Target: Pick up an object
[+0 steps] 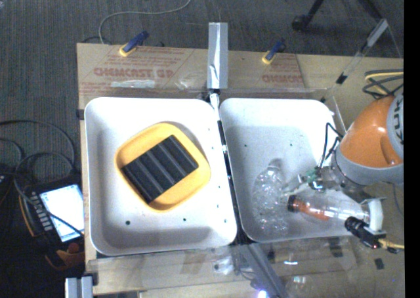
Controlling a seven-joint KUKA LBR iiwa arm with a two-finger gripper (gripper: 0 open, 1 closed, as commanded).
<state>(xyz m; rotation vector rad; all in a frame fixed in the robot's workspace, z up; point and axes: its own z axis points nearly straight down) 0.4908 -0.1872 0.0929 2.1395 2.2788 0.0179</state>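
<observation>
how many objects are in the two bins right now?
3. A yellow tray with a black ribbed insert lies in the left bin. A crumpled clear plastic bottle and a clear tube with an orange end lie in the right bin. The arm may hide more.

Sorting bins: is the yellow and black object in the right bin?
No, the yellow and black object lies in the left bin.
</observation>
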